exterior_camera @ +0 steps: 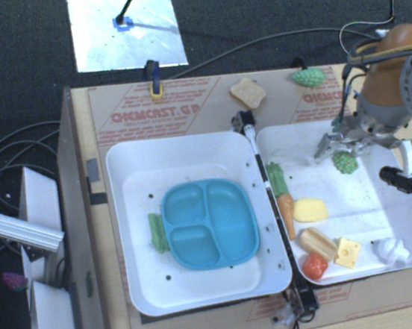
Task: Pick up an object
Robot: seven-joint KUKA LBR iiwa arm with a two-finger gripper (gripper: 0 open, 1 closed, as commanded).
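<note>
Two white bins sat side by side on the surface. The left bin (142, 281) held two things: one blue divided plate (211, 222) at its centre and one green pod (156, 233) just beside the plate at 9 o'clock.

The right bin (407, 209) held seven things, one of each. A green broccoli (346, 163) lay at the bin's 12 o'clock. A carrot (286, 213) with a green top lay along the wall at 9 o'clock, and a yellow piece (310, 210) was just beside it. A tan roll (318, 241) and a red tomato (315, 266) were at 7 o'clock, a cheese wedge (346, 252) at 6 o'clock, and a white piece (392, 250) at 5 o'clock.

The hand (341, 147) hung just over the broccoli, at the broccoli's 12 o'clock. Whether it was open, closed or gripping could not be told. The space right around the broccoli was bare.

Beyond the bins, two pieces lay on the cardboard: a bread slice (248, 93) at 12 o'clock from the dividing wall, and a green lump (307, 76) at 12 o'clock from the right bin.
</note>
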